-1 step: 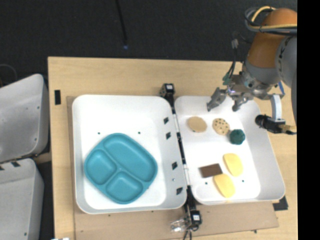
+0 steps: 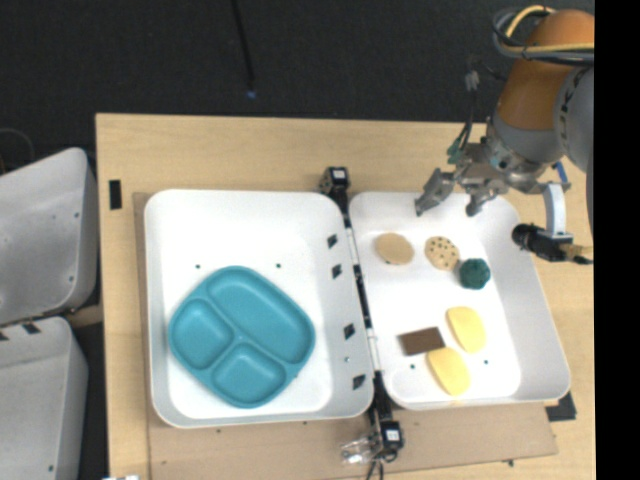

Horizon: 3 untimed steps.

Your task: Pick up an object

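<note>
- Teal divided plate (image 2: 241,335): lies flat in the left bin (image 2: 160,298), well apart from the gripper, on its far left and lower in the view; its long axis runs diagonally from upper left to lower right. Probably not a graspable target.
- Brown rectangular block (image 2: 420,341): in the right bin (image 2: 540,368), below the gripper and slightly left of it; long axis nearly horizontal in the view.
- Tan round biscuit (image 2: 394,249): lower left of the gripper and near it; almost circular, so no useful long axis.
- Speckled cookie (image 2: 438,252): just below the gripper, one of the two nearest candidates; round, no preferred direction.
- Gripper (image 2: 452,197): hangs at the upper edge of the right bin, its two fingers spread apart with nothing between them, hence released.
- Two yellow oval pieces (image 2: 465,329) (image 2: 448,372): below the gripper, near the bin's lower part; each elongated, long axis running upper left to lower right.
- Dark green ball (image 2: 473,273): below the gripper and slightly right; round, no axis.
- Step in hand (judgement): approach before any grasp; no object is yet chosen or touched.
- Next move (judgement): shift toward the cookie or biscuit, descend, and close the fingers across its width; flat items may slip out.
</note>
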{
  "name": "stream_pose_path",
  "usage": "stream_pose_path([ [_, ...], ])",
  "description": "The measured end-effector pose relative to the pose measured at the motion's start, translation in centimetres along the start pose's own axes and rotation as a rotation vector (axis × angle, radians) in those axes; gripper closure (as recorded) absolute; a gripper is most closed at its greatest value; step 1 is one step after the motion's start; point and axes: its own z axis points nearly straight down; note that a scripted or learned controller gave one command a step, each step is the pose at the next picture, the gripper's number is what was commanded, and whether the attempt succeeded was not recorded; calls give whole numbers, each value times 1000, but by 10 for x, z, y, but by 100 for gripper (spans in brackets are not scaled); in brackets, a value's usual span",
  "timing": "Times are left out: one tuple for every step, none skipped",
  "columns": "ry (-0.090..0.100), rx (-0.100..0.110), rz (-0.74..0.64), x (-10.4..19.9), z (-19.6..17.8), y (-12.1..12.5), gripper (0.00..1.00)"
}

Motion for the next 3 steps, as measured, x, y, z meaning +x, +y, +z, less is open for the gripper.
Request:
stream_pose_path([
  [-2, 3, -3, 5, 44, -1, 0],
  [-2, 4, -3, 2, 105, 2, 0],
  [-4, -5, -3, 1, 109, 5, 0],
])
